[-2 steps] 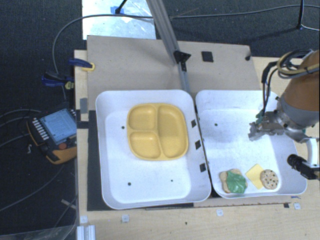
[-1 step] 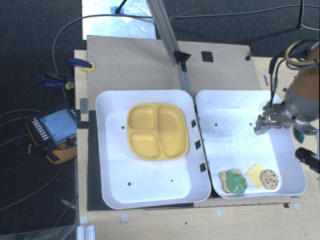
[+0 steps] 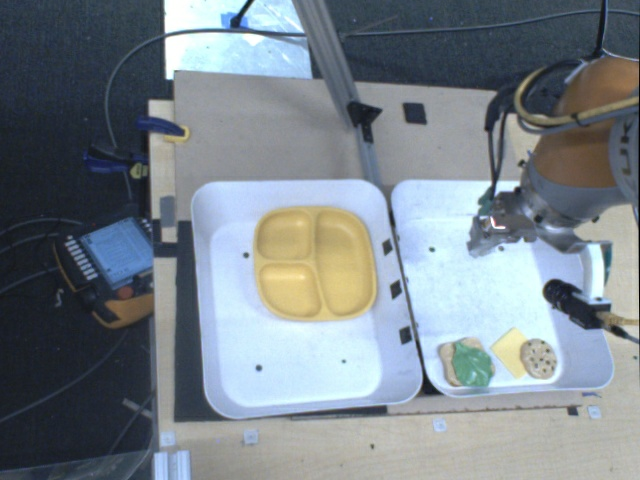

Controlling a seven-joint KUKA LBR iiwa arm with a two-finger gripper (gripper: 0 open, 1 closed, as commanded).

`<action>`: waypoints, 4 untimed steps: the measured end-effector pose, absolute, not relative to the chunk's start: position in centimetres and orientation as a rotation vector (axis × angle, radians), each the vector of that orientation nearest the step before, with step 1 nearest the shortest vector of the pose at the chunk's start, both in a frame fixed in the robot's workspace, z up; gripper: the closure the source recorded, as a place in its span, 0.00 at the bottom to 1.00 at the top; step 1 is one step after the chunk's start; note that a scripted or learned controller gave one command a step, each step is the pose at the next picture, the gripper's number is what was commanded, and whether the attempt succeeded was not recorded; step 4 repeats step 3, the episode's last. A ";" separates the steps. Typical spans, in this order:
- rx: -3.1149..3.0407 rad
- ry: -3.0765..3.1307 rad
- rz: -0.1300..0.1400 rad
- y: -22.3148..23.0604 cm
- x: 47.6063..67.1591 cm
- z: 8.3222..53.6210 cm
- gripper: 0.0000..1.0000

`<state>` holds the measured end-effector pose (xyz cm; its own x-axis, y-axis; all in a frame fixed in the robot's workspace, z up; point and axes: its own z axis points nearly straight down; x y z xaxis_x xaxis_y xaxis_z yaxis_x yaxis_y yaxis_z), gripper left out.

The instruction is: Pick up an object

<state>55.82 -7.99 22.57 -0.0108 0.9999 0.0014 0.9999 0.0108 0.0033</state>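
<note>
Below gripper (image 3: pixel 492 230): cookie (image 3: pixel 539 358), apart.

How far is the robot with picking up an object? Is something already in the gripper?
Nothing looks picked up yet. The gripper is over the upper part of the right bin, away from the items. The green piece, the yellow slice and the cookie lie along that bin's near edge. The yellow tray sits in the left bin. Reaching an item, grasping and lifting are all left.
</note>
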 end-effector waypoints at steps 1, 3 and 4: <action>2.210 2.233 0.003 -3.0 56.0 22.5 1.00; 2.210 2.232 0.006 6.1 58.8 23.7 1.00; 2.210 2.232 0.006 6.1 58.8 23.7 1.00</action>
